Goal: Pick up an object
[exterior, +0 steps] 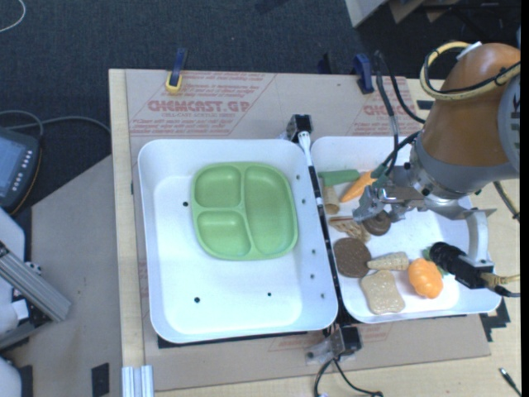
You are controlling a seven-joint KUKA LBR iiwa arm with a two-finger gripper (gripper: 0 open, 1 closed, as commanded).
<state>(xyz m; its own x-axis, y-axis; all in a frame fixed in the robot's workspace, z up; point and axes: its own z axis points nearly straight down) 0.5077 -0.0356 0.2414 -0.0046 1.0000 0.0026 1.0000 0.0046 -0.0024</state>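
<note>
My gripper hangs low over the middle of the right bin, with the grey and orange arm reaching in from the right. Just beyond it lie an orange carrot-like piece and a green piece. Tan crackers lie at its left, near the bin's left wall. Nearer the front are a round brown cookie, a pale oblong piece, a slice of bread and an orange fruit. Nothing is visibly held.
The left bin holds a green divided plate in its back half. A raised rim separates the two bins. Clamps sit on the cardboard-covered bench at the back.
</note>
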